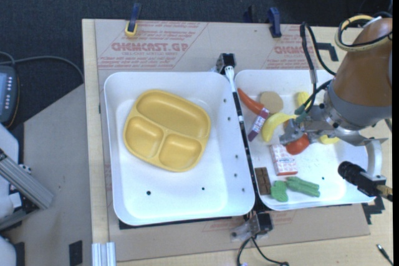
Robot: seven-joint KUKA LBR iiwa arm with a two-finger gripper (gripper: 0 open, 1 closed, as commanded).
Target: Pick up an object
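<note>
Landmark: the yellow plate (166, 130). It has three dips in it. It lies in the left bin (118, 152), near the top and a bit to the left side. Every place below is told from this plate.

Right bin (324, 199): just past the plate's right side, across the edge where the two bins meet. All the small toys lie in it.

Arm (365, 71): far right of the plate, grey and orange. It leans over the right bin.

Gripper (293, 134): right of the plate, low over the middle of the right bin. It sits among the banana and the red toy. I cannot tell if its fingers are wide or narrow. I cannot tell if they hold a thing.

Banana (274, 126): right of the plate, just beside the gripper on the plate's side.

Red toy (298, 145): round, just under the gripper, right of the plate. It looks very close to the gripper, but I cannot tell if they touch.

Orange carrot (250, 101): right of the plate, close to the bin edge, tilted.

Purple tube (257, 125): just below the carrot, between the plate and the banana.

Tan round thing (271, 101): right of the carrot.

Small card box (284, 161): right of the plate and lower, under the red toy.

Green toy (294, 188): right of the plate, near the bottom edge of the right bin.

Brown bar (262, 180): just beside the green toy, on the plate's side.
</note>
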